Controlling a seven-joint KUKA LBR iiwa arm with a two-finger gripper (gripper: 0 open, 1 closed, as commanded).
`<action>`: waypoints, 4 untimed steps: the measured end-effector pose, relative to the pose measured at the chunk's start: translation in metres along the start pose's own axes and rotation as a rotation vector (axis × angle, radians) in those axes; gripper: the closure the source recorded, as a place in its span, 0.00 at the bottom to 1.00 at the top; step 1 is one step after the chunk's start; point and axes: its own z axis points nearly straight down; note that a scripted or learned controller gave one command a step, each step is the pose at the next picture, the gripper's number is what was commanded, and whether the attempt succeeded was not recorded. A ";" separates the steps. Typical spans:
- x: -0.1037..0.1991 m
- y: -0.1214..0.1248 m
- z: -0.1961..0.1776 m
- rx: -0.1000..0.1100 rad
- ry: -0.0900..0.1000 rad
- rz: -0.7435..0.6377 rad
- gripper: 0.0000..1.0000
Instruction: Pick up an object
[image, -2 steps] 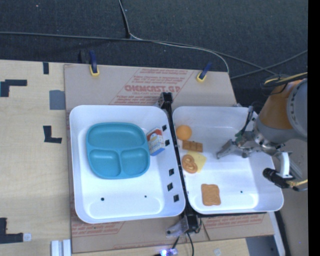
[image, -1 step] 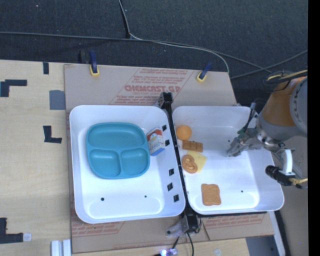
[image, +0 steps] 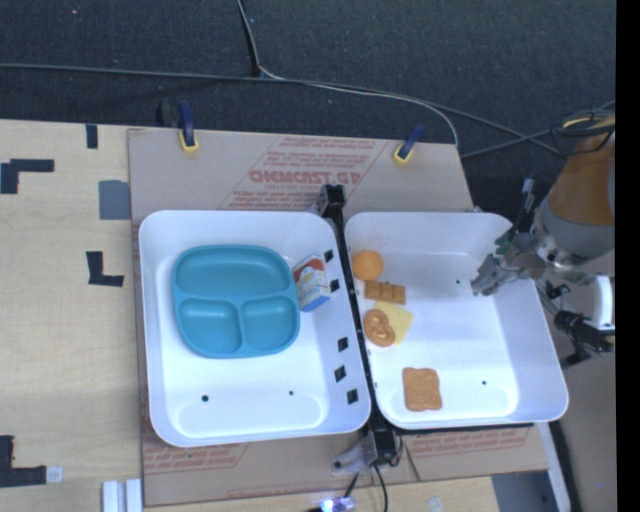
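The gripper hangs over the right edge of the right bin, its dark fingers pointing down and to the left toward the bin floor. From here the fingertips blur into one dark shape, so I cannot tell whether they are spread or pressed together; nothing shows between them.

The things to pick lie well apart from it, along the left side of that bin. An orange ball sits near the top left corner. Just below it is a small brown cracker, and below that a pretzel rests on what looks like a pale yellow cheese slice. Nearer the front lies a toast-coloured biscuit, on its own.

In the left bin a blue divided plate takes up the upper middle, and a small carton stands tilted just beside the plate's right rim, close to the wall between the bins.
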 end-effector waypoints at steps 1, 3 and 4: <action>0.001 -0.005 -0.062 0.001 0.000 0.000 1.00; 0.047 -0.006 -0.089 0.006 0.003 -0.004 1.00; 0.101 -0.006 -0.074 0.007 0.003 -0.004 1.00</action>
